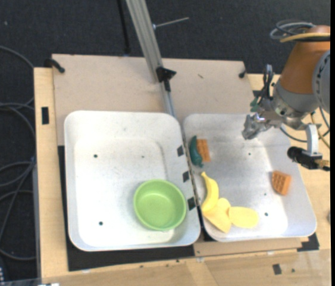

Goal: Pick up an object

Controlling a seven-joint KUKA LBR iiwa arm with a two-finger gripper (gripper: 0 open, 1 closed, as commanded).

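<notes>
two white bins sit side by side on the bench. going from the bottom of the frame upward: in the left bin [96, 159], a green bowl [160, 204] rests near the lower right corner, close to the shared wall. in the right bin [232, 159], a cluster of yellow pieces [229, 216] lies along the bottom edge, and a banana [210, 189] curves up from it, hugging the bin's left wall. further up on the right side of that bin lies a small orange block [281, 183], well apart from everything else. higher, against the left wall, a teal and orange thing [200, 150] lies just beside the divider.

at the upper right of the frame the gripper [251, 128] hangs over the top part of the right bin, the arm [301, 76] behind it. nothing is seen between its tips, and whether they are apart or together cannot be told from this slant.

the step in hand looks like choosing and approaching a target; no pick has begun. the orange block seems the soundest choice: it lies in open floor, so the tips can come down on both sides without striking a wall. the banana and the teal thing sit tight to the divider, where one tip might land on the rim. come down straight over the block's middle, span its narrower side, and close only when low enough to grip its body rather than its top edge.
</notes>
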